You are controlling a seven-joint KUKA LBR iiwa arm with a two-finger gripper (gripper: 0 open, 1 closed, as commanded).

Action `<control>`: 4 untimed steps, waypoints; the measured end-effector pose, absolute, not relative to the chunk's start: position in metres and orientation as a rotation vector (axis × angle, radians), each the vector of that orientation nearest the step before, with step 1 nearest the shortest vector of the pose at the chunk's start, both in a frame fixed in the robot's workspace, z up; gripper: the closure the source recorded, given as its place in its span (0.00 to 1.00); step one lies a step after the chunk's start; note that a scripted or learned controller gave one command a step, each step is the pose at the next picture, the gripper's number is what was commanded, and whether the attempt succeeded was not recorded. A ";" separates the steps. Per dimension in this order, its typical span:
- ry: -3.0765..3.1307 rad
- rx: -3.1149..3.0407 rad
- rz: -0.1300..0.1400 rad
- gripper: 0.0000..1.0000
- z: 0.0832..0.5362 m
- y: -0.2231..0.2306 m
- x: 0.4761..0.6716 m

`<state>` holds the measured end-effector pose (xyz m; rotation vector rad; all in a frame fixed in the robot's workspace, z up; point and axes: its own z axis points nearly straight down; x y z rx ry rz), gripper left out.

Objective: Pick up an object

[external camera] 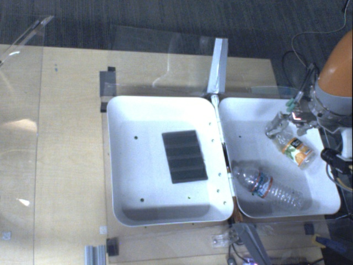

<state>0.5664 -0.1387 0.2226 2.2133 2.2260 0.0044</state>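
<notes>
my end effector (pixel 288 120) hangs low in the right bin (pixel 242 120), near its far right corner, and just beside and below it lies a small clear bottle with an orange and yellow label (pixel 297 149). whether i am released or clenched i cannot tell: the metal and the clear plastic run together there, and nothing lets me say the bottle is in my grasp. it looks to be lying on the bin floor.

i judge this to be the reaching step, the descent onto a target, with the lift not yet made. the next move calls for settling squarely over the small bottle's body, closing across its narrow side, and rising straight up. clear plastic is slick and light, so a skewed closing could squirt it aside.

counted: two white bins on the counter (pixel 55 148). in the right bin, two things: the small labelled bottle and a larger crumpled clear water bottle with a blue and red label (pixel 268 185), lying near the front wall, apart from the first. in the left bin (pixel 127 148), one thing: a flat dark ribbed rectangle (pixel 184 156), near the middle.
</notes>
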 end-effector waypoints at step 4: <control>2.341 2.083 0.007 0.00 0.088 -0.204 0.661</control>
